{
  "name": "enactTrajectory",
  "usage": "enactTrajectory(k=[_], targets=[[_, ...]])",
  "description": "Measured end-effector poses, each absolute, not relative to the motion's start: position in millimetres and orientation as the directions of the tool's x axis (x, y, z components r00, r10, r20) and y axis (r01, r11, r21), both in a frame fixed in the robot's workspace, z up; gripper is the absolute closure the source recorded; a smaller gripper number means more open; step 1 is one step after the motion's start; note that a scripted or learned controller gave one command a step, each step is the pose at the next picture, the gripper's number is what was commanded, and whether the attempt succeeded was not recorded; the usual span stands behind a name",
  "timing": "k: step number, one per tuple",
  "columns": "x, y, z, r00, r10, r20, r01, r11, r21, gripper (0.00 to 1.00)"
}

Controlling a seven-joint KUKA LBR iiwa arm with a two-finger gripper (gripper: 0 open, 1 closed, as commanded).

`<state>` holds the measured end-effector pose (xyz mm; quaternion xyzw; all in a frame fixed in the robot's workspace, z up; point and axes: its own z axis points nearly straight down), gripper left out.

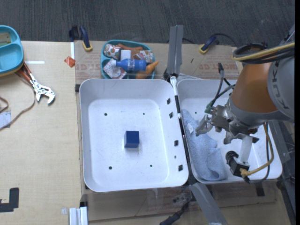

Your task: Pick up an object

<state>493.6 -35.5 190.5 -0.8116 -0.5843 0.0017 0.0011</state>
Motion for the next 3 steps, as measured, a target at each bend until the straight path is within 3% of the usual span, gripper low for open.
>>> enactTrajectory(k=[1, 2, 3], targets=[[506.4, -40.8, 191.3, 0.047, 0.999, -0.001, 0.999, -0.047, -0.002, 0.00], [532.3, -113.2, 144.7, 0.108, 0.994, -0.001, 0.994, -0.108, -0.004, 0.00], [490.6, -155.0, 90.7, 0.082, 0.997, 0.000, 0.997, -0.082, -0.003, 0.00]])
